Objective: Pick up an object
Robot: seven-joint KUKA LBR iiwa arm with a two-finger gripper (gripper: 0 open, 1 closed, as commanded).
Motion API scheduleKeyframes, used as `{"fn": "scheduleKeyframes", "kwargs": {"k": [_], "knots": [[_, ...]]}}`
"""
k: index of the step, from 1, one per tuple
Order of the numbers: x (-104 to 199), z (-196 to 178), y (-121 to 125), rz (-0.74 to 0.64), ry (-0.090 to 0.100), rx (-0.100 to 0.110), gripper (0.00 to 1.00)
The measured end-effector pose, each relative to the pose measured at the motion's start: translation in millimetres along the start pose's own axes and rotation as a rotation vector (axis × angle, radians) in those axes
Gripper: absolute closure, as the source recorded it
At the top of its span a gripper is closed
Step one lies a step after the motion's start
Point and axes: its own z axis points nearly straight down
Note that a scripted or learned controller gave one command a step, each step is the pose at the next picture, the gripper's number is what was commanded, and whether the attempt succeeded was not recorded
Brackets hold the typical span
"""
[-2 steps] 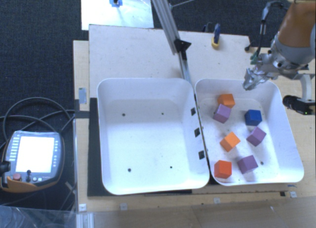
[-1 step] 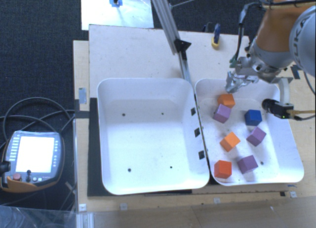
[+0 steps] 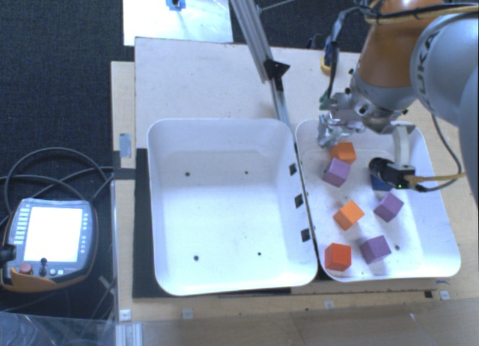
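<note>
Six small blocks lie in the right-hand white bin [image 3: 438, 258], all looking light, stiff and smooth-faced, best pinched across two flat opposite sides. From the left: a red-orange cube [image 3: 337, 256] near the front rim, a purple cube [image 3: 337, 171], an orange cube [image 3: 348, 214], another orange cube [image 3: 344, 151] right under my gripper [image 3: 329, 131], then two purple cubes [image 3: 375, 248] [image 3: 388, 206]. Whether my gripper is spread or closed I cannot tell; my wrist covers it, and it part-hides that top orange cube.
</note>
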Motion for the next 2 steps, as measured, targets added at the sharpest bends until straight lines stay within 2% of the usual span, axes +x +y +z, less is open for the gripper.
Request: {"fn": "scheduleKeyframes", "kwargs": {"k": [2], "knots": [[97, -13, 0, -0.001, 0.0, -0.002, 1.0]]}}
